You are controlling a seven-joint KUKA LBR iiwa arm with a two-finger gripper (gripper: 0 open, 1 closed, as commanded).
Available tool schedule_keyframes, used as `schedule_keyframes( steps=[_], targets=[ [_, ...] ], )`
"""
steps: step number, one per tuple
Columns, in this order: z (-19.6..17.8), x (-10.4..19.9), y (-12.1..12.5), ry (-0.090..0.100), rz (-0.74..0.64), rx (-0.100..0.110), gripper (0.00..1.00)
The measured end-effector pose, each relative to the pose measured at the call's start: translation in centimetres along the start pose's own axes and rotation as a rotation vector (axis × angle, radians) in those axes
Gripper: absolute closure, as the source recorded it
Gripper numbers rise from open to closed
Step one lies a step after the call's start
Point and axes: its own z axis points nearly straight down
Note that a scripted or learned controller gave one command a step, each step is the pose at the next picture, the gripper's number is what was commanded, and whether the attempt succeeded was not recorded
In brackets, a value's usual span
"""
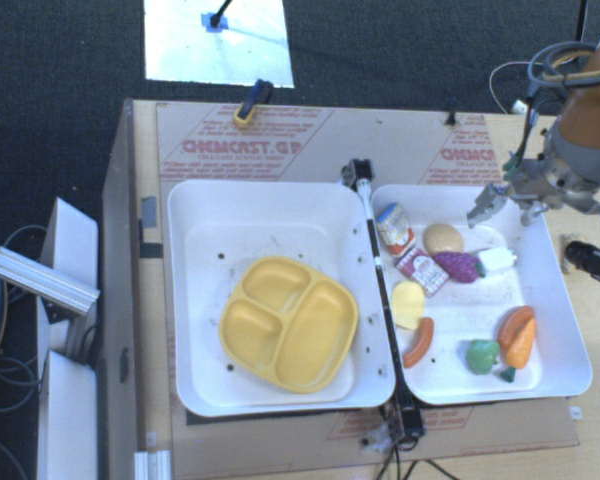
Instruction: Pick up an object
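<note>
The right bin [550, 298] holds several toy foods: a small can [392, 225], a tan round piece [442, 238], a purple eggplant [458, 266], a white piece [498, 260], a red-and-white packet [420, 269], a pale yellow piece [407, 303], a sausage [418, 341], a green pepper [482, 355] and an orange carrot [518, 335]. My gripper [507, 208] hangs over the bin's far right part, just beyond the white piece and the tan piece. Its fingers are spread open with nothing between them.
The left bin [195, 268] carries a yellow divided plate [288, 322]. A black divider bar [375, 268] runs between the bins. A yellow-handled tool [250, 104] lies on the cardboard behind them. Cables loop above the arm at the right.
</note>
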Motion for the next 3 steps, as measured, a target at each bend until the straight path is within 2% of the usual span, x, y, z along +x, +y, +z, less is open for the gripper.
schedule_keyframes(
  steps=[1, 2, 3],
  targets=[
    [12.7, 1.0, 0.1, 0.001, 0.000, 0.002, 0.00],
    [11.6, 0.9, 0.3, 0.000, -0.002, -0.002, 1.00],
    [11.6, 0.9, 0.3, 0.000, -0.002, -0.002, 0.00]
  ],
)
